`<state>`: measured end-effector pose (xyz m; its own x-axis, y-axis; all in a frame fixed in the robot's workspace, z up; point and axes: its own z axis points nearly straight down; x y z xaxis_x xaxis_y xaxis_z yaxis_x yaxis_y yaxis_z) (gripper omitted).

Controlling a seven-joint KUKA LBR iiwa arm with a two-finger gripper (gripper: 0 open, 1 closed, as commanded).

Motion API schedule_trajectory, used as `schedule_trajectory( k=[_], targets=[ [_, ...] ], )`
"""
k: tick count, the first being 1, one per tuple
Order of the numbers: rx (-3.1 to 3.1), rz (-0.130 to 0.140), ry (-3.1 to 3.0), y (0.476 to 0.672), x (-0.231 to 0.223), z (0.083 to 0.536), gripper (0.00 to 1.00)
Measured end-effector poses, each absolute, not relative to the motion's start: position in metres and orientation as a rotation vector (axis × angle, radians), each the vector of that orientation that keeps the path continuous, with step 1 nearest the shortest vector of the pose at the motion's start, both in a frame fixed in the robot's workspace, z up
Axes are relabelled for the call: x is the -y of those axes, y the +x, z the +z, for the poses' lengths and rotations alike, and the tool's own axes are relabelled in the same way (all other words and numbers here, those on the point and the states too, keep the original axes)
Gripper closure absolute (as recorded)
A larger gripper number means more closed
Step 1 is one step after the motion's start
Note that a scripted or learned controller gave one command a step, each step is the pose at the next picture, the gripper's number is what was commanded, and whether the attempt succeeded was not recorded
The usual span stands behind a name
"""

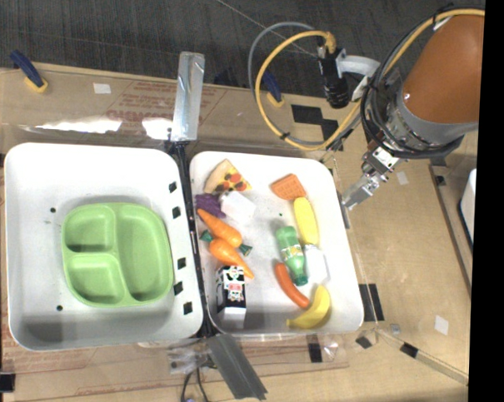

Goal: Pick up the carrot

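Two orange carrots with green tops lie in the right bin [338,241], near its left wall. One carrot [220,228] points up-left and the other carrot [228,252] lies just below it, the two touching. My gripper [362,189] hangs outside the bin's upper right corner, over the bench, well to the right of both carrots. Nothing shows in it.
The right bin also holds a pizza slice [228,179], an orange wedge [288,188], a yellow corn piece [305,220], a green bottle [290,249], a red-orange pepper [292,287], a banana [314,309] and a cow-print carton [232,288]. A green divided plate [116,253] sits in the left bin [24,169].
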<state>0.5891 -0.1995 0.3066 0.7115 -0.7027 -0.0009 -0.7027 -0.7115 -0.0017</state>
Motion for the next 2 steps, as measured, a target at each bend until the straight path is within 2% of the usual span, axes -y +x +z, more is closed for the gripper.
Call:
schedule_trajectory(
  k=[1,2],
  targets=[
    [-1.231,0.017,-2.889,0.529,0.184,0.205,1.00],
    [-0.957,0.000,-2.989,0.540,0.202,0.231,1.00]
  ],
)
